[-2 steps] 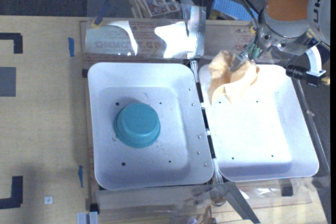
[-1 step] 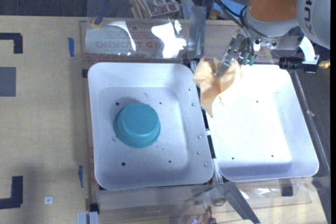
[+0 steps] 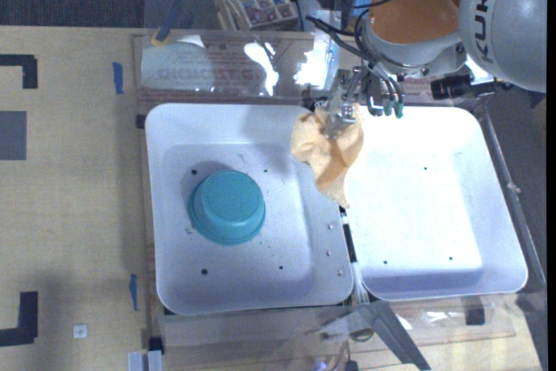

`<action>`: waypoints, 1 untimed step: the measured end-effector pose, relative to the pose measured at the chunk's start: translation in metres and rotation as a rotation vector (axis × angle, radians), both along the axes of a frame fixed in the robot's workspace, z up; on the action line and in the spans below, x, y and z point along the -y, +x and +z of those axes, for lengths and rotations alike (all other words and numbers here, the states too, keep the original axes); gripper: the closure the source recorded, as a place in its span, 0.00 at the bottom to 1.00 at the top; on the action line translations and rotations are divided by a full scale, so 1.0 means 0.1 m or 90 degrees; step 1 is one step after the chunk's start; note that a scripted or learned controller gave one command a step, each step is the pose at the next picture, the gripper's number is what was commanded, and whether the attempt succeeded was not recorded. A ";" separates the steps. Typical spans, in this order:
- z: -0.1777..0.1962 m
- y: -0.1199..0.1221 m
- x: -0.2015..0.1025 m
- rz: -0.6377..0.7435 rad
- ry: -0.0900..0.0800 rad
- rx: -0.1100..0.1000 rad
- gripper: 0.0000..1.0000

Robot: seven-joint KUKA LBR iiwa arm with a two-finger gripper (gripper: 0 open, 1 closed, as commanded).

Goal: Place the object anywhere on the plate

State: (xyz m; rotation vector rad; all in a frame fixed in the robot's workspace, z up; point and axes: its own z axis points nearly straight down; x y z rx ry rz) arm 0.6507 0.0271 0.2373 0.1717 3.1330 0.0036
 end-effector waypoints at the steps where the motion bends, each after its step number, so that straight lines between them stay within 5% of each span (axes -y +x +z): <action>1: 0.05 -0.06 -0.45 0.069 0.000 0.001 1.00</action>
